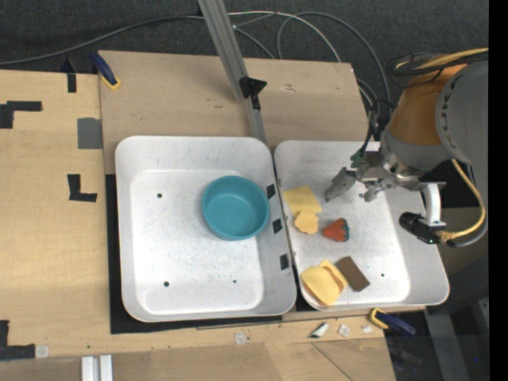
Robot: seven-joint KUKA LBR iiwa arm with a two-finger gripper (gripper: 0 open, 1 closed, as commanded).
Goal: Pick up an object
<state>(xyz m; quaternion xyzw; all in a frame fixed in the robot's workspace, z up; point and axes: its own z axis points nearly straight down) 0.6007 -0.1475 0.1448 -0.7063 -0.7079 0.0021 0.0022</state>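
Claw (354,189) over right bin (413,288), fingers spread apart, holding nothing, red strawberry (336,229) just below

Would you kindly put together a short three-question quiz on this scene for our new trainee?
1. True or false: the blue bowl lies in the left bin.
2. Which item lies nearest the gripper?
A. the brown block
B. the red strawberry
C. the blue bowl
3. Fill in: the brown block rests against a ______ piece near the front of the right bin.

Key
1. True.
2. B; it lies just below the gripper in the camera view, apart from the fingers.
3. Yellow.
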